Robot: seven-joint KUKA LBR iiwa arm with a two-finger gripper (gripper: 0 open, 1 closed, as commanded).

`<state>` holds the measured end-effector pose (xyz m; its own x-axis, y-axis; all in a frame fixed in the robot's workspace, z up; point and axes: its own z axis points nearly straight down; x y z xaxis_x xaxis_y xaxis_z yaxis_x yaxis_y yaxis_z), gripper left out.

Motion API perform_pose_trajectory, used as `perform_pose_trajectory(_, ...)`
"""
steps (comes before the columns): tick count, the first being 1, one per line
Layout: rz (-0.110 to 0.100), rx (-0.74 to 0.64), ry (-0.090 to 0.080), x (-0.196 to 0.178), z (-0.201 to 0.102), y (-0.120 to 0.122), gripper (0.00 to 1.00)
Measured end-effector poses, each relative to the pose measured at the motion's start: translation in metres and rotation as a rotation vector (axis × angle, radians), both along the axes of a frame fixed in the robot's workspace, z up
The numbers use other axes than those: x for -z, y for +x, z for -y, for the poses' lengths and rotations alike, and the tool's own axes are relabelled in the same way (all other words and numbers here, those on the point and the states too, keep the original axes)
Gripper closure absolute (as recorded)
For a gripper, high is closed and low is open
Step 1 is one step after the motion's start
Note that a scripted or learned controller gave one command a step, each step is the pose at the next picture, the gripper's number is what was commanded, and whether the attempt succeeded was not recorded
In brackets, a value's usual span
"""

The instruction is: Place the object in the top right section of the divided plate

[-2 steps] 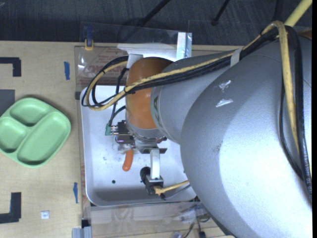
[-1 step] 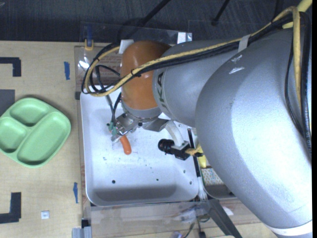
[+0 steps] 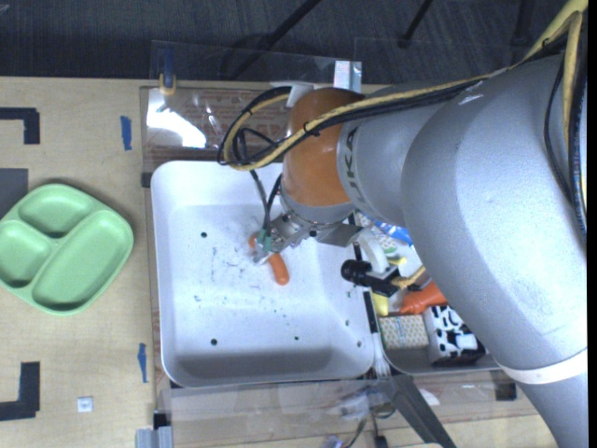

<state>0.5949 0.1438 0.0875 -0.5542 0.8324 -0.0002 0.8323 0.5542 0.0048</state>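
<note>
A: What takes up the most room?

B: The grey arm (image 3: 466, 185). It comes in from the right and covers most of that side, with its orange band (image 3: 312, 157) sitting over the far edge of the left bin. Black and yellow cables loop off it near the band.

A: And beneath it?

B: The wooden worktop (image 3: 84, 129), carrying two white bins. The left bin (image 3: 242, 334) is largely bare, its floor speckled with small dark marks. The right bin (image 3: 438, 367) is mostly hidden under the arm; a clutter of small things shows in it, among them an orange piece, a black-and-white patterned block and something blue and white.

A: Where is the divided plate?

B: The green divided plate (image 3: 61, 247) lies on the worktop to the left of the left bin, well apart from it. It has three sections.

A: The gripper?

B: The gripper (image 3: 270, 241) is low over the middle of the left bin. I cannot tell whether it is apart or together; it is small and partly masked by the wrist.

A: And the object?

B: A small orange object (image 3: 279, 269), carrot-like, lies on the left bin's floor just beside the gripper's tip, on its near side. Whether they touch I cannot tell.
</note>
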Motion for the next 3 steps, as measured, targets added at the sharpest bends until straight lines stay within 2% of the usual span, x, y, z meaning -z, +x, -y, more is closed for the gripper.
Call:
perform_pose_trajectory(1, -0.011, -0.119, -0.004, -0.023, -0.057, -0.086, 1.0)
perform_pose_trajectory(2, -0.015, -0.117, -0.004, -0.029, -0.057, -0.085, 1.0)
perform_pose_trajectory(3, 0.002, 0.426, 0.002, 0.0, -0.071, -0.112, 1.0)
